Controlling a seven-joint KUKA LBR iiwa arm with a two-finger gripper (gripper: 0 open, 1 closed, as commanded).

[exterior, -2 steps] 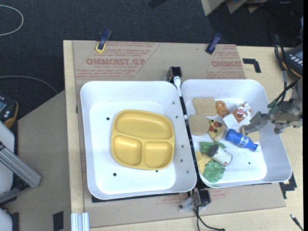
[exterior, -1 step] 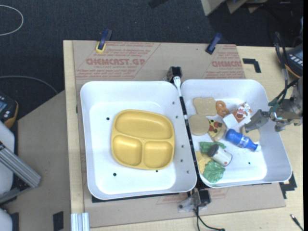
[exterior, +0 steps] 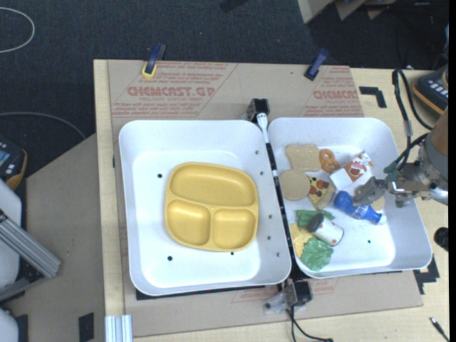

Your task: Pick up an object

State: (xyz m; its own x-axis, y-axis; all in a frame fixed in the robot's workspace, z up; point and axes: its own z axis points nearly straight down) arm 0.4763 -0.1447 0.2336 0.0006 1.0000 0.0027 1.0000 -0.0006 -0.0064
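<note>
Here, the things you could pick up all lie in the right bin [exterior: 410, 251], bunched toward its left half in the lower right of the frame. Nearest the gripper [exterior: 372, 191] you have a blue bottle-like object [exterior: 354, 206] lying on its side, touching or just under the grey fingertips. Just above it sits a red-and-white packet [exterior: 358, 166], with a small pretzel [exterior: 328, 160] to its left. Further left lie a tan slice of bread [exterior: 302, 154] and, below it, a round beige cookie-like piece [exterior: 293, 184], beside a pizza slice [exterior: 320, 188]. Under those you see a green leafy piece [exterior: 308, 218], a small white-and-dark cylinder [exterior: 326, 231], and a larger green lettuce-like piece [exterior: 316, 254] at the bin's lower left.

The gripper reaches in from the right edge, low over the right-hand middle of that bin. You cannot tell from this angle whether its jaws are wide or narrow, and nothing is clearly seen between them.

Outward, the left bin [exterior: 142, 191] holds a yellow divided plate [exterior: 211, 205] at its centre. Both bins rest on a cardboard sheet [exterior: 214, 91] printed in red, held at its top edge by a yellow clamp [exterior: 150, 65] and a blue clamp [exterior: 316, 65].
</note>
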